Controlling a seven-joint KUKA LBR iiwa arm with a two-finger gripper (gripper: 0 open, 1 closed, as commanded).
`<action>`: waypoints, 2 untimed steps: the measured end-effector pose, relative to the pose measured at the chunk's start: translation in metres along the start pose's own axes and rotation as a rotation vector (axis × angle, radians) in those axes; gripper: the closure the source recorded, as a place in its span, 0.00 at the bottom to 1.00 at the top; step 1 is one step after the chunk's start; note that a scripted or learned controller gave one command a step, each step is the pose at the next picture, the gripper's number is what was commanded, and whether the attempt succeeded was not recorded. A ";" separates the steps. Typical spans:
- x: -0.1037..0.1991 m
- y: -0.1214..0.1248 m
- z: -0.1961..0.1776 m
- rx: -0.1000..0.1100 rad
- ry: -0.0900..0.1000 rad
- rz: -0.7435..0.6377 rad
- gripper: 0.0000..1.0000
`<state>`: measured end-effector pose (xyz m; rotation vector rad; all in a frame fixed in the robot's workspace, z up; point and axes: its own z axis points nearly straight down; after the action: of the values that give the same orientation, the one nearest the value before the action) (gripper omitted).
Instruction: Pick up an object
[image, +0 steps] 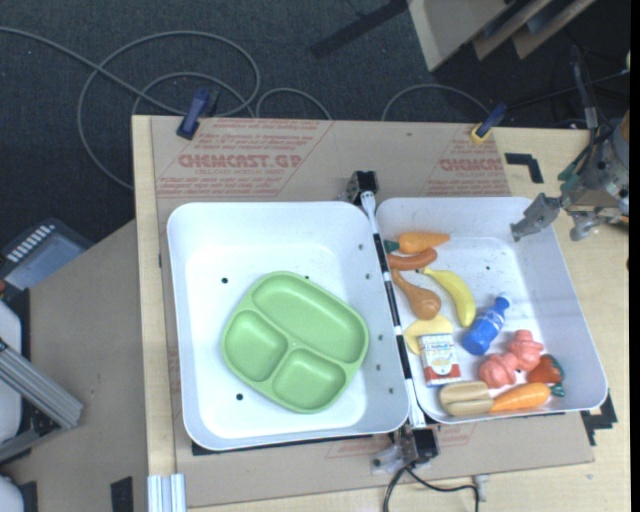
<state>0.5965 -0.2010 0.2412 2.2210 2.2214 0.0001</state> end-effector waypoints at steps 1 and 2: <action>0.026 -0.015 0.091 0.001 0.001 0.000 0.00; 0.049 -0.044 0.148 0.000 0.000 0.001 0.00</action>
<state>0.5530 -0.1523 0.0935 2.2218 2.2211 -0.0004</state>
